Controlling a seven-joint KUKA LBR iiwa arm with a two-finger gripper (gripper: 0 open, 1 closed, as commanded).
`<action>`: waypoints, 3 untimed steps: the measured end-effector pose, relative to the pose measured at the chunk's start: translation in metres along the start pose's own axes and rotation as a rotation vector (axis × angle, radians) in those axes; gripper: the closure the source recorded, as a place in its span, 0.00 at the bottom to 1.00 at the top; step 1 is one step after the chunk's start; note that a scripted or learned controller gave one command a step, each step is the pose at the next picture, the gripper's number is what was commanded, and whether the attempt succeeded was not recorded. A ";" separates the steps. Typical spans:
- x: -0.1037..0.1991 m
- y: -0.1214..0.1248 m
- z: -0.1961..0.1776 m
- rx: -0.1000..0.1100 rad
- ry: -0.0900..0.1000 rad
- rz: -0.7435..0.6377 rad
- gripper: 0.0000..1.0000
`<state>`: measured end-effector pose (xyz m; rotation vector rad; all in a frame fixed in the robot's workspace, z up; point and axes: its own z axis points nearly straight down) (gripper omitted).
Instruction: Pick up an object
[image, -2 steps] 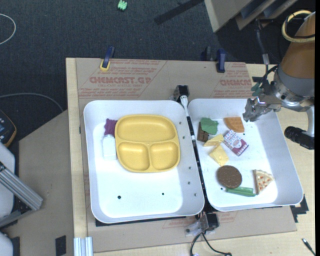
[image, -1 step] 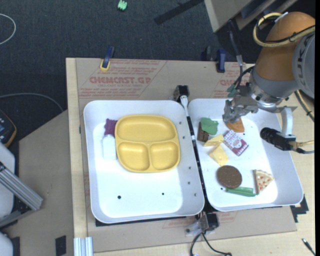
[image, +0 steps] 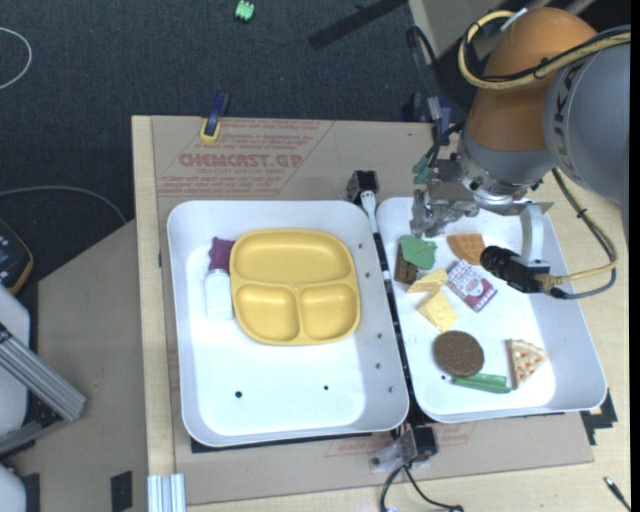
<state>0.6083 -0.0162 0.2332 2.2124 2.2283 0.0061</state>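
Note:
My gripper (image: 430, 226) hangs over the far left corner of the right bin (image: 570, 385), just above a green toy piece (image: 419, 251). A dark brown block (image: 405, 268) lies right beside the green piece. Nearby in the same bin lie yellow cheese wedges (image: 437, 309), an orange chip (image: 466, 245), a purple-and-white packet (image: 471, 284), a round brown cookie (image: 458, 353), a green bean (image: 480, 382) and a pizza slice (image: 524, 360). The view does not show anything held.
The left bin (image: 280, 410) bears a yellow divided plate (image: 295, 284) and a white bottle with a purple cap (image: 217, 282) at its left side. A black cable plug (image: 510, 268) hangs off the wrist over the right bin. The bins' shared rims run between them.

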 end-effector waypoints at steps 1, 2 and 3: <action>-0.003 0.007 0.019 0.006 -0.002 0.005 1.00; -0.012 0.000 0.003 0.001 -0.002 0.008 1.00; 0.003 0.013 0.008 0.000 -0.002 0.005 1.00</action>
